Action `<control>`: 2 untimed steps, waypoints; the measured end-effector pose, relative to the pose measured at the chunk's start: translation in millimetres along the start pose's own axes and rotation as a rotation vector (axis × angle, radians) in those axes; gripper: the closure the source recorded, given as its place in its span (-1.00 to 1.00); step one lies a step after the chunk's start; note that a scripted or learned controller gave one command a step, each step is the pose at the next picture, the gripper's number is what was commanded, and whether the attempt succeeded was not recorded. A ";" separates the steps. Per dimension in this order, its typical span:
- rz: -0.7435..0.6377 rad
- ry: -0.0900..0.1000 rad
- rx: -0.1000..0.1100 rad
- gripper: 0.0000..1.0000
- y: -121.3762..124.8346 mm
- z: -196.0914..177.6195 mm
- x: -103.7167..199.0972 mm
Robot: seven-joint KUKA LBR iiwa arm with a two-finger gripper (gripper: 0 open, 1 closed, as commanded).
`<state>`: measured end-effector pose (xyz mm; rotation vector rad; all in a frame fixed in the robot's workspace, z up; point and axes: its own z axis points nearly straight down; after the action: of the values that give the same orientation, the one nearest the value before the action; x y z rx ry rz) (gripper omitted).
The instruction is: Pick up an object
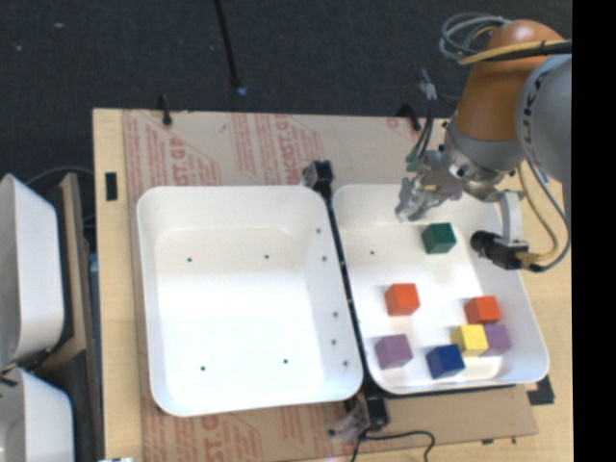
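Nearest the camera, along the front edge of the right bin, lay four blocks in a cluster: one blue block, one yellow block touching it, and two purple blocks, one left of the blue and one tucked just behind the yellow on its right. Farther in sat two orange blocks, one near the bin's middle and one just above the yellow. Farthest back was a single green block, standing alone. Count: seven blocks, all in the right bin.

My gripper hovered over the back of the right bin, just up and left of the green block and apart from it. The fingers pointed down and looked close together with nothing between them, though the view was too coarse to be sure of the gap.

The left bin showed bare white floor with a few small dark dots. Both bins sat side by side, rims touching, on a sheet of brown cardboard with red printing, laid on a pale wooden bench. Beyond the bench the floor was dark carpet, with a thin black rod slanting across it. White containers stood at the left edge.
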<state>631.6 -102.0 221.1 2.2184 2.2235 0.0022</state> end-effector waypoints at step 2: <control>-0.002 0.001 0.001 1.00 -40.2 -13.8 106.4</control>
<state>591.1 4.3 234.8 2.2167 2.2265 0.0022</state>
